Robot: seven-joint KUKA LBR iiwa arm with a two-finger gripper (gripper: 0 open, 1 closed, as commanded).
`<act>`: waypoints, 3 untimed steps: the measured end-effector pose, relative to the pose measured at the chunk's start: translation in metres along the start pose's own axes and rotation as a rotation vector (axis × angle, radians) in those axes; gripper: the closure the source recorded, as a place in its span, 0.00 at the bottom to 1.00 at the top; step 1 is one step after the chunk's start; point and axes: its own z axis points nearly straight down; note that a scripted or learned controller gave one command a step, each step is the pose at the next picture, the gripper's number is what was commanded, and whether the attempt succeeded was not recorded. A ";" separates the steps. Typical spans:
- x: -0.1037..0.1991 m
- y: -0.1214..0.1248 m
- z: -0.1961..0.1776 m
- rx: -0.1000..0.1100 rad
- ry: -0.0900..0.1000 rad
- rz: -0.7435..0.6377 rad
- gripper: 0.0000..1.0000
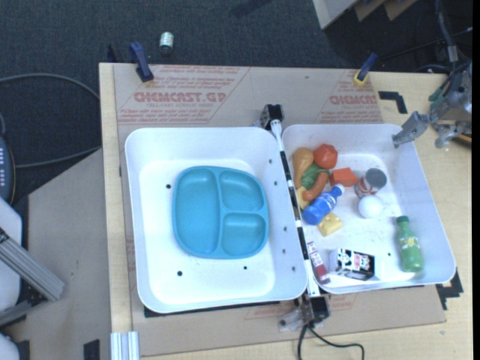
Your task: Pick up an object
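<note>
The right bin point(431, 201) holds several small objects. In a cluster at its upper left lie a red tomato-like ball point(325, 156), orange and yellow toy food point(303, 162) and a blue bottle point(321, 205) above a yellow block point(330, 224). A grey can point(374, 178) and a white ball point(370, 207) sit mid-bin. A green bottle point(409, 244) lies at the right and a black-and-white box point(355, 262) at the front. My gripper point(421, 130) hangs over the bin's far right corner, above and apart from all the objects, with nothing seen in it.
The left bin point(150, 261) bears a blue divided plate point(220, 211). Clamps point(140, 61) hold the cardboard-covered bench at the back. A marker-like stick point(317, 265) lies by the right bin's front-left wall.
</note>
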 end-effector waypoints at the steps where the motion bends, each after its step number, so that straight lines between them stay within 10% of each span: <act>1: 0.078 0.041 0.067 0.003 0.003 -0.001 0.00; 2: 0.128 0.054 0.154 0.003 0.002 -0.001 0.00; 3: 0.128 0.055 0.143 0.000 0.000 -0.003 1.00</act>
